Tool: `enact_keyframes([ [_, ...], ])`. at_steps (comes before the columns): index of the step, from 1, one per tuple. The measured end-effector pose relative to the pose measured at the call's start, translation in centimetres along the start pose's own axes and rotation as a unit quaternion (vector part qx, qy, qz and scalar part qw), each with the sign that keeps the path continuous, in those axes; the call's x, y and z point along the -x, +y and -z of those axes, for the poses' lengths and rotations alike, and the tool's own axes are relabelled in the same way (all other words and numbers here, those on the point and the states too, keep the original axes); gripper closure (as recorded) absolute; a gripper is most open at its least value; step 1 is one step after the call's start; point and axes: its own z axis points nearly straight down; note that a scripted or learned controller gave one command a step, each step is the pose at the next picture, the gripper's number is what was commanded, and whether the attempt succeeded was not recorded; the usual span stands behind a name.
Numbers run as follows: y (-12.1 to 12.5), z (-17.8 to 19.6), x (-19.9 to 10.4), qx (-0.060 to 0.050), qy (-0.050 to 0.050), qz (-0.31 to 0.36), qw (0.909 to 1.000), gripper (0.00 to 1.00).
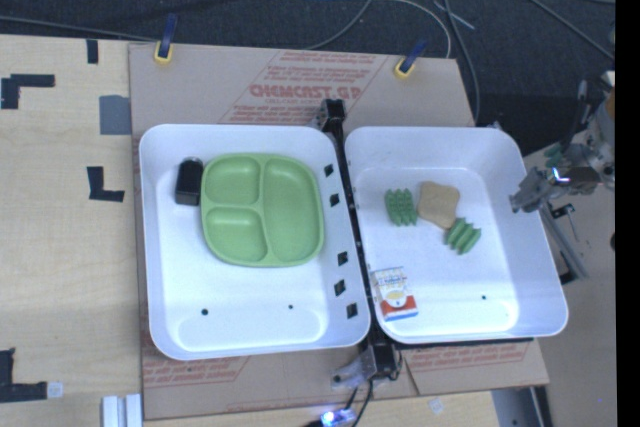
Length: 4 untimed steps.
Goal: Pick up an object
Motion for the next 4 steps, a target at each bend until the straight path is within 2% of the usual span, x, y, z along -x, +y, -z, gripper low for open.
enact_keyframes([
  [4, 3.4, 1.3, -20.8, -0.004, 0.002, 0.003, 1.0, 1.0],
])
